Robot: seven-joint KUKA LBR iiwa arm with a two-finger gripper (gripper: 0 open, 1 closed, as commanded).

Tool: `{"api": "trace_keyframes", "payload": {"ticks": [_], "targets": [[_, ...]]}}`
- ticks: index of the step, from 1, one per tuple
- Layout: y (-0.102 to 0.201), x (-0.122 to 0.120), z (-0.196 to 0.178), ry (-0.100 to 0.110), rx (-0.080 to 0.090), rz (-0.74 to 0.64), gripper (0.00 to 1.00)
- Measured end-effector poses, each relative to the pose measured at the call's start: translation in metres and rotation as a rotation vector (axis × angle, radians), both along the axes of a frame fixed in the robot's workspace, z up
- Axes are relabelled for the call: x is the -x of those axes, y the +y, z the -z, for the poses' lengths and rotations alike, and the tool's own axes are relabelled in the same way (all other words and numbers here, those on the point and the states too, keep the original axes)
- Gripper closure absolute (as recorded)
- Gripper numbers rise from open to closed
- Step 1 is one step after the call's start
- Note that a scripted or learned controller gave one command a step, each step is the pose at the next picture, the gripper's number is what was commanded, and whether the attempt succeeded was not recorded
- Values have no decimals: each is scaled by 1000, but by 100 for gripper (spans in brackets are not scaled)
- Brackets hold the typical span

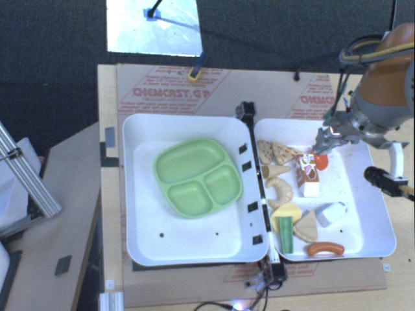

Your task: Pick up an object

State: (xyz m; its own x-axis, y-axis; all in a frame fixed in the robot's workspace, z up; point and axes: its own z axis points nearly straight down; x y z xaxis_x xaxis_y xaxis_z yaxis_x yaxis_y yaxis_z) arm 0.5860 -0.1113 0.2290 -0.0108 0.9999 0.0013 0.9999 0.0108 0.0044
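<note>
Both white bins sit side by side on the surface; my claw (326, 138) hangs over the right bin (379, 229). Just below-left stands a carton (307, 175), long axis toward the bin's near edge; how wide my claw stands, I cannot tell.

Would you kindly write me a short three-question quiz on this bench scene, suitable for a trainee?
1. True or false: the green divided tray lies in the left bin.
2. Which item lies nearest the front edge of the right bin? A) the sausage B) the croissant C) the small carton
3. Fill in: the gripper is above the ____ bin, near the carton.

Key: 1 true; 2 A; 3 right.
</note>
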Motion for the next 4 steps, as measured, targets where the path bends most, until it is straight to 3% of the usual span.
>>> {"api": "trace_keyframes", "payload": {"ticks": [3, 4], "targets": [[130, -63, -6, -1, 0, 2, 100], [143, -78, -3, 0, 1, 4, 100]]}}
